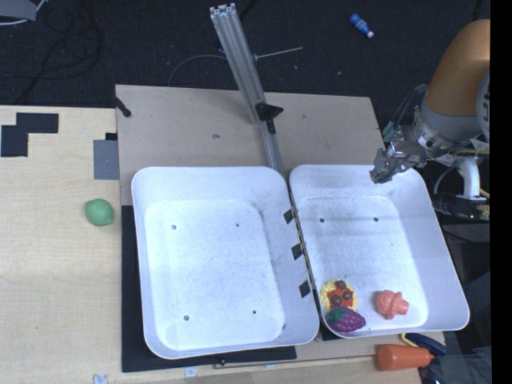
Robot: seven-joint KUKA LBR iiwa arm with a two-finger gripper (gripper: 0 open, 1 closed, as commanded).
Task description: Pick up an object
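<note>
White plastic, shallow and speckled, the two bins sit edge to edge on the worktop, probably so things can pass from one to the other. In the right bin (pixel 376 238), the near corner holds a yellow toy with red and black markings (pixel 338 294), a purple grape-like cluster (pixel 346 320) touching it, and a pink-orange lumpy toy (pixel 390 303) just beside them. The grey arm's gripper (pixel 387 166) hangs over the far rim, well apart from these; whether its jaws are open I cannot tell. No readable writing.
</note>
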